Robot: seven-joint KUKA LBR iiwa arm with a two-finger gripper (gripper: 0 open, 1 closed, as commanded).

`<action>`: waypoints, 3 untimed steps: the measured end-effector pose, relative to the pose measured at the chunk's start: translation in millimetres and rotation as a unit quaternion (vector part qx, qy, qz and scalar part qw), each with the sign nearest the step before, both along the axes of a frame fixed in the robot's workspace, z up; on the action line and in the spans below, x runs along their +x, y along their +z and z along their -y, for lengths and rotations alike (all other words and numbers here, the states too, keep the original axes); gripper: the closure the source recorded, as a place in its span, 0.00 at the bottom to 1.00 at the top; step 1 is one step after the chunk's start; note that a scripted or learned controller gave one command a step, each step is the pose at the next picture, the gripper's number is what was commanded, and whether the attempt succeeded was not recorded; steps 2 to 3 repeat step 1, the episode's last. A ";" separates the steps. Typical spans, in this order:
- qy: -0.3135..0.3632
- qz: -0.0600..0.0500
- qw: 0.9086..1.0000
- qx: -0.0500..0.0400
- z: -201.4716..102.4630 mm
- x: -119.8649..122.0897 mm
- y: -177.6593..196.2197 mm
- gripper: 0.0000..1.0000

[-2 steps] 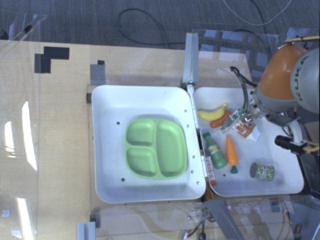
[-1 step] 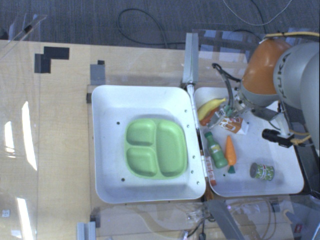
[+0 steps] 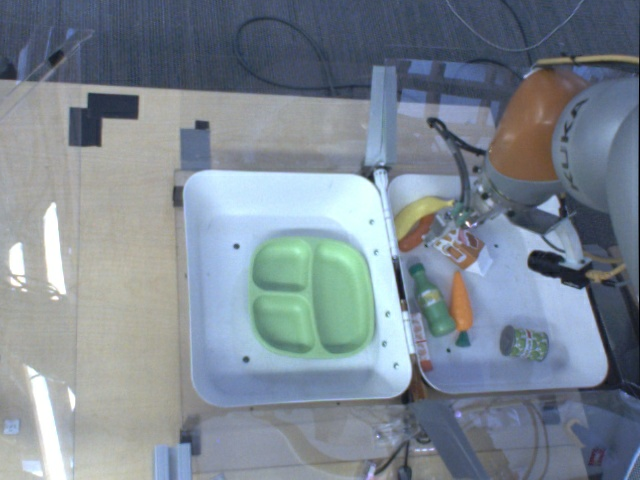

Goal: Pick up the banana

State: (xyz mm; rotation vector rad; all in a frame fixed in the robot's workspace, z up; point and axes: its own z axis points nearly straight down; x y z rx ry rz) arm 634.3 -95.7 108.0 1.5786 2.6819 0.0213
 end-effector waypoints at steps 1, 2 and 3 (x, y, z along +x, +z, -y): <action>-0.068 -0.012 0.998 0.003 -39.7 2.7 79.3 1.00; -0.068 -0.012 0.998 0.003 -39.7 2.7 79.3 1.00; -0.068 -0.012 0.998 0.003 -39.7 2.7 79.3 1.00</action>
